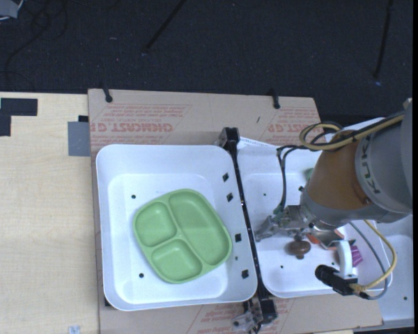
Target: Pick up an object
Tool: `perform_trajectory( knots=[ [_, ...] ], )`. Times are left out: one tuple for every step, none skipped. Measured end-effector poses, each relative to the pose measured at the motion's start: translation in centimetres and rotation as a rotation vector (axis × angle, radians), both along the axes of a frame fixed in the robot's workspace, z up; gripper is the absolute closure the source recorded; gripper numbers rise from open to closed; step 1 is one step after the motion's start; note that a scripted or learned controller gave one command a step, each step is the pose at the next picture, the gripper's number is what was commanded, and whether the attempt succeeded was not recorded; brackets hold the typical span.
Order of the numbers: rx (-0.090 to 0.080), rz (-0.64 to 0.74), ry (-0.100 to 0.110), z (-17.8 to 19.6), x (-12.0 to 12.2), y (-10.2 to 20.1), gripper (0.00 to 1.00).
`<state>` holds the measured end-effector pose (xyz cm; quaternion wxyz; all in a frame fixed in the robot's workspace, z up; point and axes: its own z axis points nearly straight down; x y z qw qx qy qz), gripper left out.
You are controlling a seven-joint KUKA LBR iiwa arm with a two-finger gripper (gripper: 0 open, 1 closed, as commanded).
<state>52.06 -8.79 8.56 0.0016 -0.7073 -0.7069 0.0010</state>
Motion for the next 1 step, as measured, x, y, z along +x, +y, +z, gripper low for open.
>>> perform_trajectory(
  knots=[
    [0.000, -0.006, -0.001, 1.27, 0.06, -0.16, 1.00]
  ],
)
